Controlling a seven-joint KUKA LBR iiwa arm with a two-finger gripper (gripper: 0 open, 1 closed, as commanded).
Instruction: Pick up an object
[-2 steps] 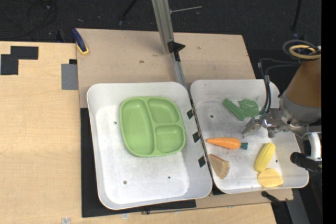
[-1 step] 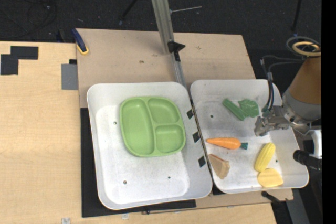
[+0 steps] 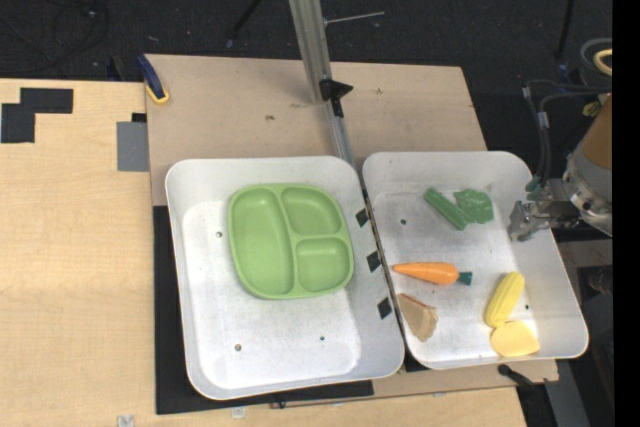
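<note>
The right bin (image 3: 440, 170) holds several toy foods. A green leafy vegetable (image 3: 462, 208) lies near the back, and an orange carrot (image 3: 428, 272) lies in the middle. A tan bread wedge (image 3: 419, 316) sits at the front left. A yellow corn cob (image 3: 505, 298) and a yellow rounded piece (image 3: 514, 339) lie at the front right. My gripper (image 3: 527, 219) hangs at the bin's right rim, right of the green vegetable and above the corn, with nothing visibly in it.
A green divided plate (image 3: 291, 241) lies in the left bin (image 3: 200, 315). An upright aluminium post (image 3: 308, 30) stands behind the bins. Black clips (image 3: 372, 260) line the seam between the two bins.
</note>
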